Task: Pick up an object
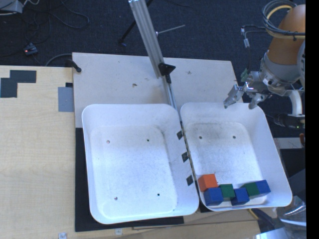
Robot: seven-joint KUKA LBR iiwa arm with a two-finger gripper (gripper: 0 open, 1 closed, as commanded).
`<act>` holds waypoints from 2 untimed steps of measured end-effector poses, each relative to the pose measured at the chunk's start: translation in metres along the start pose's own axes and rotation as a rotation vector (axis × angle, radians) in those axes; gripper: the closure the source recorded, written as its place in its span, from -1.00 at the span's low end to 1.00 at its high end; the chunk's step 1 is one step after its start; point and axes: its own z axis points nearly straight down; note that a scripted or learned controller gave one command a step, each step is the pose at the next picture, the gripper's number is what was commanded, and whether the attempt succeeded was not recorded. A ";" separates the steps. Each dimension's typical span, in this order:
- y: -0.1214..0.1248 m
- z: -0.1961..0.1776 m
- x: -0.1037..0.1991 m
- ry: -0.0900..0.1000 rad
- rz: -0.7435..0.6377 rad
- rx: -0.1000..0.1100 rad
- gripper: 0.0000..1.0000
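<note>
Two white bins sit side by side on the bench, and all the blocks [232, 189] lie together at the near edge of the right bin [271, 138]. Above its far corner the gripper [243, 98] hangs with fingers spread and holding nothing. Judging from this, the picking has not begun: reaching down, closing and lifting are all left.

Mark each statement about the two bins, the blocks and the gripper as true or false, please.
1. All blocks lie in the right bin. True.
2. The orange block sits at the far end of that bin. False: it lies at the near end, beside a blue block.
3. The gripper holds a green block. False: nothing is between its fingers; it hangs over the bin's far right corner.
4. The left bin has small dark holes in its floor. True.
</note>
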 end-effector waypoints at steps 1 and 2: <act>-0.060 0.014 -0.032 -0.001 0.011 0.003 -1.00; -0.026 0.022 0.014 0.001 0.003 -0.004 -1.00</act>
